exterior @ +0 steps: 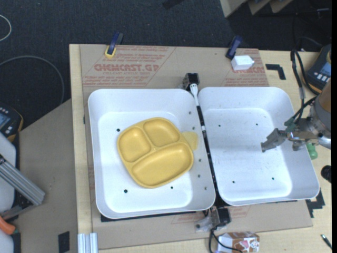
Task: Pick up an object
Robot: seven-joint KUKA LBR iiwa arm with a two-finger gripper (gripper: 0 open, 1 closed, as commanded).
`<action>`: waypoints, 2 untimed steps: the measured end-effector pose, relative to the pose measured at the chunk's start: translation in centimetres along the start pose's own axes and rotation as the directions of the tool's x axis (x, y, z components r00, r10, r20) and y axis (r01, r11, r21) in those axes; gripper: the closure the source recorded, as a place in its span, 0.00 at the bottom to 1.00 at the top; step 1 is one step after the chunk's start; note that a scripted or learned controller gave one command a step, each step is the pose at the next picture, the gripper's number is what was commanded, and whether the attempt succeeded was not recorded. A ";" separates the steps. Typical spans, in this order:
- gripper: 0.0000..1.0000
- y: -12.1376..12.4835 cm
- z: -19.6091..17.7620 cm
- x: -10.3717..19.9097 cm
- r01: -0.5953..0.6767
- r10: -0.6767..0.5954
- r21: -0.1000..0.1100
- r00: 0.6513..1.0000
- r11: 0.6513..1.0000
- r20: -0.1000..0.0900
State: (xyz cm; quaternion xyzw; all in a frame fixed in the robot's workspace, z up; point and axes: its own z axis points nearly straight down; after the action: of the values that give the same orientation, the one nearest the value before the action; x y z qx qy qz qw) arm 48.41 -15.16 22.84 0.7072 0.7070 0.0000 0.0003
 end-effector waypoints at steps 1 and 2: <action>0.00 -0.3 -16.5 6.0 0.008 -0.008 -0.016 1.000 1.000 0.001; 0.00 -0.4 -27.1 17.3 0.015 -0.015 -0.016 1.000 1.000 -0.003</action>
State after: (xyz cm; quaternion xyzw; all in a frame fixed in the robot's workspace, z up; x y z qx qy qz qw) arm 48.00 2.16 49.97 0.7019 0.7123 0.0067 0.0046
